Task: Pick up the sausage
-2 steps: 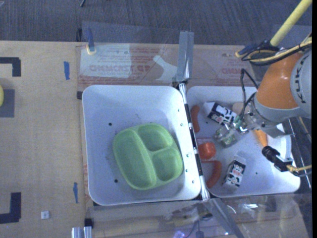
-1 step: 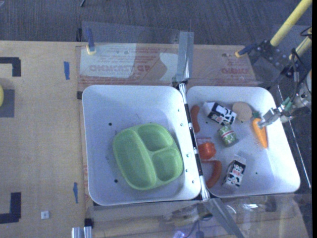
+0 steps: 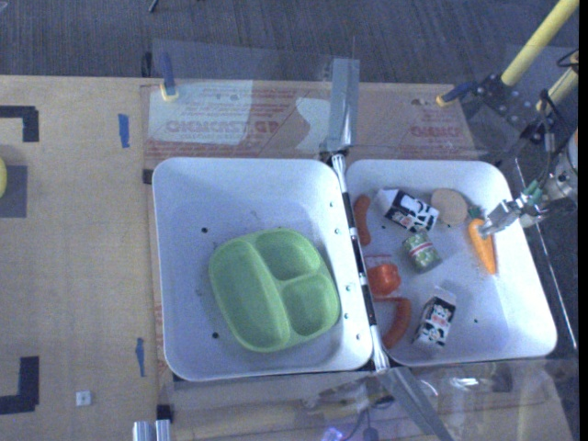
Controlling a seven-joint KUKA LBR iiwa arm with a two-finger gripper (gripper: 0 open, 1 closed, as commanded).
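- Camera view, largest first: the left bin [image 3: 175,191] fills the middle of the frame and bears a green divided plate [image 3: 274,288] lying in its lower half.
- Right of it, touching along the shared rim, sits the right bin [image 3: 528,324], crowded with small toy foods.
- At the right edge of the frame the gripper [image 3: 511,211] hangs over that bin's upper right rim, just above the carrot [image 3: 483,246]; whether it is parted or closed is too small to tell, and nothing is seen between it.
- Two milk cartons lie in the right bin, one carton [image 3: 410,210] near the top and another carton [image 3: 435,322] low down.
- Two reddish sausage-like pieces lie along the bin's left wall: the sausage [image 3: 397,322] at lower centre, curved, just beside the lower carton, and a second link [image 3: 362,220] higher up.
- By my judgement the sausage is light, smooth plastic, fairly stiff and likely slippery; pinching across its narrow middle, away from the carton, looks safest, since a hold near an end could squirt it out.
- Smaller still: a tomato [image 3: 384,277] and a small green can [image 3: 422,251] between them.
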